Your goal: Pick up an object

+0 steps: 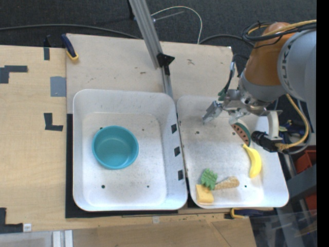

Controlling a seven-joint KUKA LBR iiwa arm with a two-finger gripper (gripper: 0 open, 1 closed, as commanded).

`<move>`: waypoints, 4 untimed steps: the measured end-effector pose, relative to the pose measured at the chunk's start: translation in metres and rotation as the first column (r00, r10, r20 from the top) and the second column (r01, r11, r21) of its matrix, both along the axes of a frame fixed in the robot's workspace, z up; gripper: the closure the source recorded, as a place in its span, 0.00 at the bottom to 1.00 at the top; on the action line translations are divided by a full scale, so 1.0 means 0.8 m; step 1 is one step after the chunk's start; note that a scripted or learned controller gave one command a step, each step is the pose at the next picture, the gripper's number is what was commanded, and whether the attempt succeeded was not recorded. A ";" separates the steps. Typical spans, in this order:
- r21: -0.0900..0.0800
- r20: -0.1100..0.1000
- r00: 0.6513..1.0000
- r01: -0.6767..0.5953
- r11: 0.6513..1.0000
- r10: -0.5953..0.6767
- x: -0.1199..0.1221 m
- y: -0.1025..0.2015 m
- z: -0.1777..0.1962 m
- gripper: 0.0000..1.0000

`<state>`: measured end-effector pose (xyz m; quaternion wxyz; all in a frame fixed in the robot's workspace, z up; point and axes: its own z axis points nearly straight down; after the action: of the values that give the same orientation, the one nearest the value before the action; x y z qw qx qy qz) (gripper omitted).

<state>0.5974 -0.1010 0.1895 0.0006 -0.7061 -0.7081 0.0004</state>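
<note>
The right bin (205, 138) holds a yellow banana (253, 161) near its right wall, with a watermelon slice (240, 130) just above it. A green leafy toy (208, 178), a tan bread-like stick (227, 183) and a yellow block (204, 194) lie near the front edge. My gripper (222, 115) hangs over the back of the right bin, left of the watermelon slice. Its fingers (209, 113) are spread open with nothing between them.
A blue bowl (115, 146) sits in the left bin (87, 189). A grey metal pole (149, 30) slants up from the ridge between the two bins. Cables hang beside the arm at the right.
</note>
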 end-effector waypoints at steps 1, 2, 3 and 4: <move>0.000 0.000 1.000 0.000 1.000 0.000 0.000 0.000 0.000 0.00; -0.001 -0.006 1.000 0.001 1.000 -0.001 0.007 -0.004 -0.076 0.00; -0.002 0.001 1.000 0.001 1.000 -0.001 0.007 -0.003 -0.127 0.00; -0.001 0.000 1.000 -0.001 1.000 0.001 0.007 -0.002 -0.114 1.00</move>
<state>0.6028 -0.1028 0.0984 0.0005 -0.7059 -0.7083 0.0007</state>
